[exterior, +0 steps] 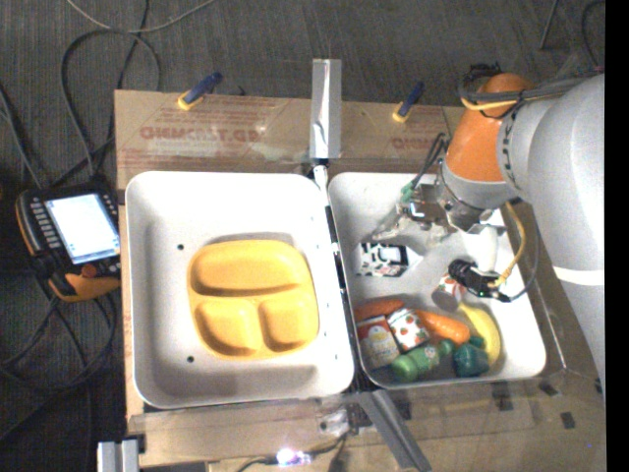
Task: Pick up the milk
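Note:
The milk [383,257] is a small carton with black and white cow patches, lying in the upper left part of the right bin [536,357]. My gripper [398,222] hangs just above and to the right of it, below the orange wrist band [477,150]. The gripper looks close to the carton's upper edge, and I cannot tell whether it touches it. The carton rests on the bin floor.
Along the right bin's front lie a carrot [444,324], a banana [487,332], two small red and white cartons [391,336], a green vegetable [417,363] and a teal item [470,359]. The left bin [157,214] holds a yellow compartment tray [254,295].

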Controlling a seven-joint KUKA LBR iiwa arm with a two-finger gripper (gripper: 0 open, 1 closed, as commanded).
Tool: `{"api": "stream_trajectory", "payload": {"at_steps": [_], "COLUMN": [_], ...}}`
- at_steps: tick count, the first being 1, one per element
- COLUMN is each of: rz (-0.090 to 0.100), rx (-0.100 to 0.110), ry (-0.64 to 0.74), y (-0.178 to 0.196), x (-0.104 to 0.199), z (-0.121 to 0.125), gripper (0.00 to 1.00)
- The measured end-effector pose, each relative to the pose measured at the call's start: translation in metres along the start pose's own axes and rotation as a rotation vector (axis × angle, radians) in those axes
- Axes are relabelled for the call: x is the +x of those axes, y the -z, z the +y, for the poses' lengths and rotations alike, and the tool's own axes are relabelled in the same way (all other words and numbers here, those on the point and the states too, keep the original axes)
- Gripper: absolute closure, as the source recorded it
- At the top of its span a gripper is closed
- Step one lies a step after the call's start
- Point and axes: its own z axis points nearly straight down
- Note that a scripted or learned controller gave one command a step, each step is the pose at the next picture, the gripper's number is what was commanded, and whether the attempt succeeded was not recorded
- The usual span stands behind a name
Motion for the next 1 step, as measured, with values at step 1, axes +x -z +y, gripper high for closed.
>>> {"api": "stream_trajectory", "payload": {"at_steps": [1], "rz": [-0.005], "rx": [-0.015], "ry": [0.15], "y": [-0.0091], "x": [0.0226], "z": [-0.0262], "gripper": [0.0]}}
